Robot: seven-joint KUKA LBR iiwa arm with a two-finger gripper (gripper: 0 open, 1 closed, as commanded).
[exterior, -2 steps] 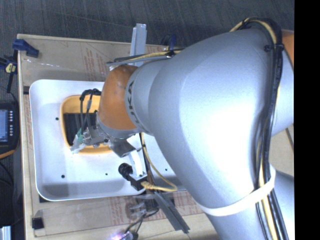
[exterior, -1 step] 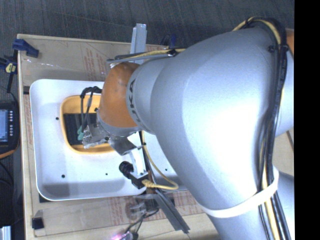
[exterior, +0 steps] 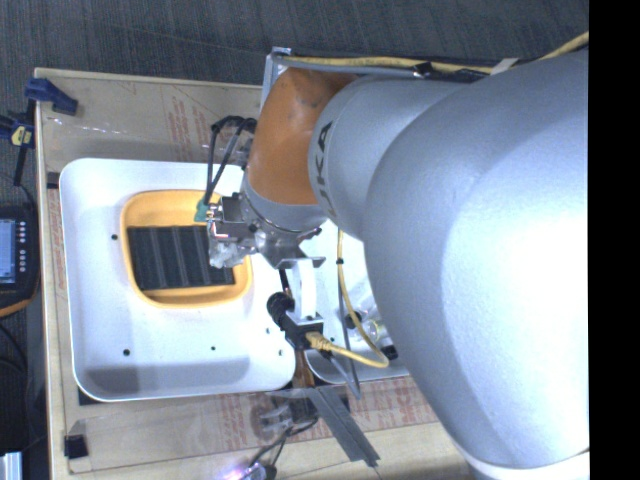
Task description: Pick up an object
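One yellow-rimmed rectangular object with a dark ribbed top [exterior: 180, 255] lies in the left shallow white bin [exterior: 100, 348]. The gripper [exterior: 225, 240] hangs over its right edge; how far it's open I cannot tell.

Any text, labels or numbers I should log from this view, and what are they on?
Black letters run down the arm below its orange band: sideways and too partial to read.
Faint red print on the bench above the left bin: too blurred.
Handheld screen at the left edge: too small.
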